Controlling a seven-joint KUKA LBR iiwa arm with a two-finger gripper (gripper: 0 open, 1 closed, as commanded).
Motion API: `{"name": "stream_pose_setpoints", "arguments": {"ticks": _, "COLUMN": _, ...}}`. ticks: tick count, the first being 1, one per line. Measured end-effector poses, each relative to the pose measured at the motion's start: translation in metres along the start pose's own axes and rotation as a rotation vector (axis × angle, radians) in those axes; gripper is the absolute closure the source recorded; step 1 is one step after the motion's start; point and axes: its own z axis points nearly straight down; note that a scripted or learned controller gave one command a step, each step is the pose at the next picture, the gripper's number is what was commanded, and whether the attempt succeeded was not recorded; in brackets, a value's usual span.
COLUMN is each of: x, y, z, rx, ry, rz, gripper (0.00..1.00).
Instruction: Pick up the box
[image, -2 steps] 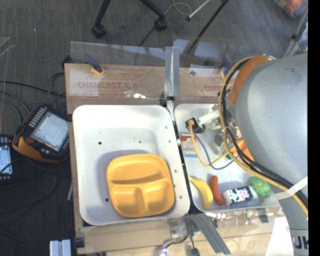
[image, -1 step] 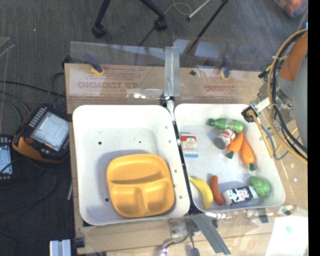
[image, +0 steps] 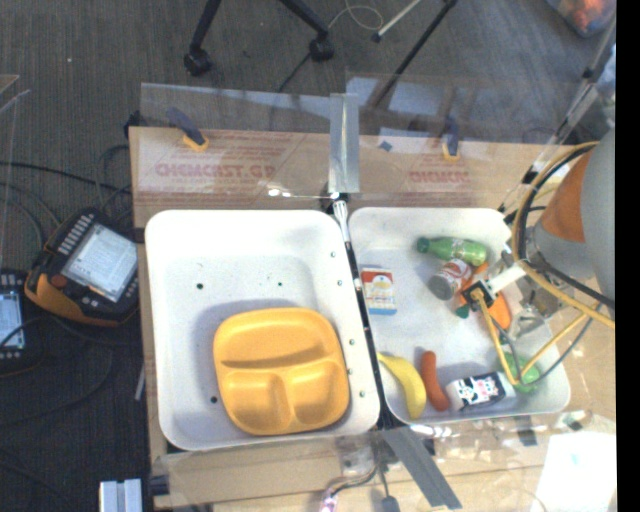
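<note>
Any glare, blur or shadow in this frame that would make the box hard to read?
Camera view: the box is evenly lit though its print is too soft to read; reflections streak the clear panel behind the bins; the yellow tray casts a soft grey shadow in the left bin; the arm at right is blurred.

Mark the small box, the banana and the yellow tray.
small box (image: 378, 292): camera view, middle of its top face.
banana (image: 405, 384): camera view, middle of its curve.
yellow tray (image: 282, 368): camera view, centre divider.

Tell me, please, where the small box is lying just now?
In the camera view, the box lies in the right bin, close to its left wall beside the divider, above the banana and left of the green bottle.
</note>
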Motion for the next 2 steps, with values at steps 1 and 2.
{"name": "stream_pose_setpoints", "arguments": {"ticks": 1, "x": -0.0339, "y": -0.0743, "z": 0.0285, "rx": -0.003, "ry": 0.012, "rz": 0.098, "gripper": 0.0}}
{"name": "stream_pose_setpoints", "arguments": {"ticks": 2, "x": -0.0376, "y": -0.0746, "z": 0.0237, "rx": 0.005, "ry": 0.001, "rz": 0.101, "gripper": 1.0}}
